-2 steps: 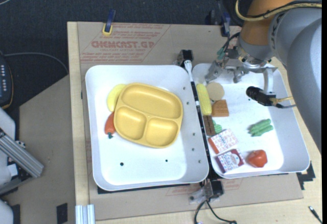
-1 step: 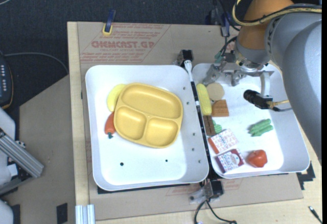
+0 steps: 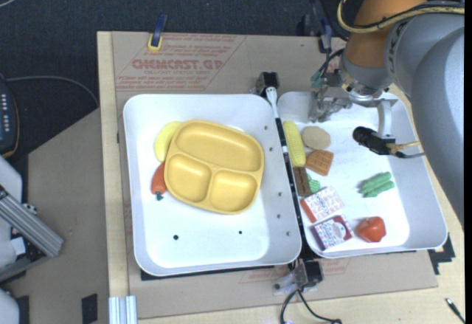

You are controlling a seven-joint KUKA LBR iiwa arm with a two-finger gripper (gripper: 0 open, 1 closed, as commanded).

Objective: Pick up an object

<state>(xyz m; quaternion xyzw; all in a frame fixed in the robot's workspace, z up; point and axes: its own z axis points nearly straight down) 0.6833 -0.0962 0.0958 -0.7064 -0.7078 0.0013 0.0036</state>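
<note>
Lower the end effector (image 3: 327,105), opening unreadable from here, squarely over the round tan cookie-like disc (image 3: 316,138) near the right white bin's (image 3: 420,190) far-left corner.

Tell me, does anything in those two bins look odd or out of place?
The yellow tray in the left bin sits askew, lying on a banana and a red pepper that poke out from under its left edge.
</note>
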